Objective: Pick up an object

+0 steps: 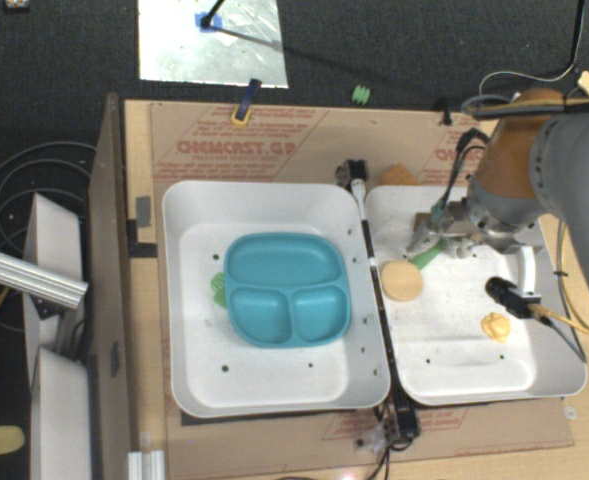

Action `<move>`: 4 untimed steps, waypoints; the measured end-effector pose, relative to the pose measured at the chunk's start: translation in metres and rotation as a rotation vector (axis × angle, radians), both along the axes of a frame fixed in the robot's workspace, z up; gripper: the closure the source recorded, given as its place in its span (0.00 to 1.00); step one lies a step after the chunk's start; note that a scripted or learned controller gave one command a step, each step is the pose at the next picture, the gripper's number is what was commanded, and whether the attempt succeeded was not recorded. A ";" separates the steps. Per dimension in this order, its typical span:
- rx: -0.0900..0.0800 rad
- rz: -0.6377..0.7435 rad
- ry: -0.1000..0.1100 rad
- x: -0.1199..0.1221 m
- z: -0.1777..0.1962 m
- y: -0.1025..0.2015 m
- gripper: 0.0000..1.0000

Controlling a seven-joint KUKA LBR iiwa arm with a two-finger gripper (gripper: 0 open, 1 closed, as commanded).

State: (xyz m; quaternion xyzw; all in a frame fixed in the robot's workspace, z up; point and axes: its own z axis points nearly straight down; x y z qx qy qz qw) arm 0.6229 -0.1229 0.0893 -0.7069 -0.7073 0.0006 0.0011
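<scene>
Even, fairly bright overhead light fills the scene. The two white bins [274, 388] come out nearly blown, their floors pale and low in contrast, while the dark floor [34, 68] around the worktop [224, 143] stays murky. A metal sheet [214, 28] at the top throws a patchy glare. Shadows are soft and short, pooling under the blue tray [286, 288] and beneath the arm [564, 158]. The picture is slightly soft overall, grainy, with small items poorly resolved.
</scene>
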 end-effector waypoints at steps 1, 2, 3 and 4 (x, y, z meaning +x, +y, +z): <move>-0.002 0.003 0.006 0.046 -0.004 0.018 0.00; -0.001 0.000 -0.002 0.010 -0.005 0.013 0.00; -0.001 -0.001 -0.001 -0.025 -0.005 0.009 0.00; -0.004 0.004 -0.013 0.046 -0.003 -0.020 0.00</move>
